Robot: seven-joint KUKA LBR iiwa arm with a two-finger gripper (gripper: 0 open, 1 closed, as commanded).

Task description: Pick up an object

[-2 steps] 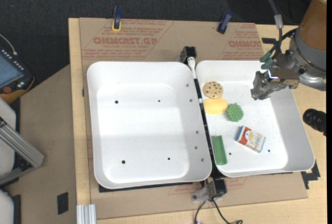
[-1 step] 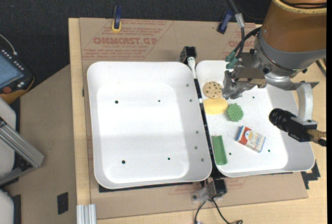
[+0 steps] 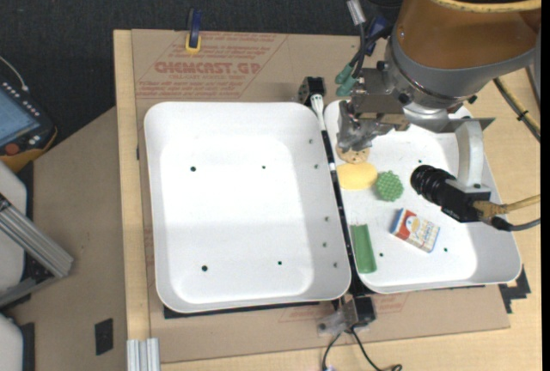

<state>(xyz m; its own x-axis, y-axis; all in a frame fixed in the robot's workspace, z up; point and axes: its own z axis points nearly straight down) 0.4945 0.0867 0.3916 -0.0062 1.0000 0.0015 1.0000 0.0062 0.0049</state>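
Observation:
My gripper hangs low over the far left corner of the right bin, close to the divider between the bins. Just under its tip lies a small tan round piece, partly hidden by the gripper. A yellow lemon-shaped object lies right in front of that. Beside it to the right sits a green bumpy ball. A green rectangular block lies along the bin's left wall near the front. A small white, red and blue box rests in the middle of the bin.
The left bin stands beside the right one, and the two rims touch along the middle. Both rest on a cardboard sheet with a blue and yellow clip at its far edge. The arm's big body covers the right bin's far side.

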